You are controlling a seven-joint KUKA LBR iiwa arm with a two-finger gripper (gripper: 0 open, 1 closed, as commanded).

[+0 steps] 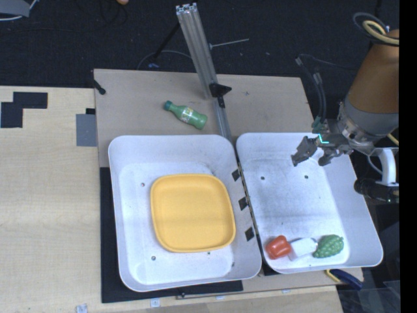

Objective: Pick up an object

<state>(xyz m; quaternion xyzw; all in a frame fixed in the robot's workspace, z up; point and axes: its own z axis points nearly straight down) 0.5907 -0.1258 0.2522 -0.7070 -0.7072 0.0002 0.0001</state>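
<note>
Three small things (304, 247) lay clustered in the right bin's (306, 194) near corner, well apart from the spread, empty-fingered pincer (313, 153).

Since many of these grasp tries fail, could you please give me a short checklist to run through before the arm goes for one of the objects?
1. Objects in the right bin: ok. A red pepper, a white block and green grapes lie at its near edge.
2. Room around each object: not ok. The three lie in a tight row, apparently touching.
3. End effector carrying nothing: ok. Nothing shows between its fingers.
4. End effector over a target: not ok. It sits over the bin's far part, away from the row.
5. Left bin contents: ok. A yellow plate lies flat.
6. Everything binned: not ok. A green bottle lies on the bench.
</note>
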